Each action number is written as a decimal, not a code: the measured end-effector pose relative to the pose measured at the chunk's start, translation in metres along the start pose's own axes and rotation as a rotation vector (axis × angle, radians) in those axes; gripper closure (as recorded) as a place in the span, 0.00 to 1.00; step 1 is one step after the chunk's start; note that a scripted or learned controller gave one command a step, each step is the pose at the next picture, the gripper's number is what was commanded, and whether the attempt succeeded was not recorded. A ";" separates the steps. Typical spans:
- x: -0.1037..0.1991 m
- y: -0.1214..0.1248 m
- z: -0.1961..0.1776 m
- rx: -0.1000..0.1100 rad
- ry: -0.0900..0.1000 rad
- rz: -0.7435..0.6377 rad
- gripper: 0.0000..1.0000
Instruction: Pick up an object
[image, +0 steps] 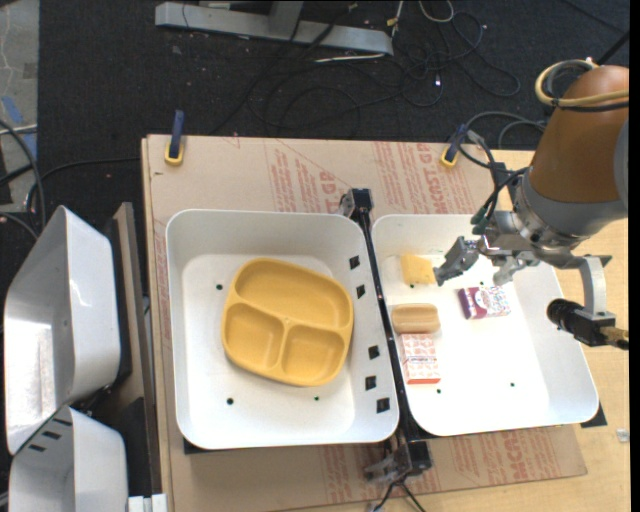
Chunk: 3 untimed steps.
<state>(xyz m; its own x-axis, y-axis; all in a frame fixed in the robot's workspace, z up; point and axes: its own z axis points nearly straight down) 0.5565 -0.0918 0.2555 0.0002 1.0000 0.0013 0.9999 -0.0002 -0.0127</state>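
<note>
The right bin (560, 395) holds several small items. A yellow block (417, 268) lies near its back left, with a tan bread roll (415, 318) just in front of it. In front of the roll lies a red and white packet (420, 358). A purple and white packet (483, 301) sits near the bin's middle. My gripper (483, 264) hangs over this bin, behind the purple packet and right of the yellow block. It is open, with one dark finger (457, 260) out to the left, and nothing sits between its fingers.
The left bin (200, 400) holds a yellow divided plate (288, 320). A black divider with clips (372, 300) runs between the bins. White tubs (55, 310) stand off the bench at the left. Cables lie behind the cardboard base.
</note>
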 end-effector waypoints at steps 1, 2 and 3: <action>0.000 0.002 -0.007 -0.012 -0.001 -0.002 0.00; -0.001 0.001 0.037 -0.008 -0.001 0.002 0.00; -0.009 -0.003 0.085 -0.008 -0.001 0.003 0.00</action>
<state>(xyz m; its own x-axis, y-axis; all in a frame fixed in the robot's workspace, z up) 0.5520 -0.1003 0.1701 0.0030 1.0000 0.0002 1.0000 -0.0030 -0.0052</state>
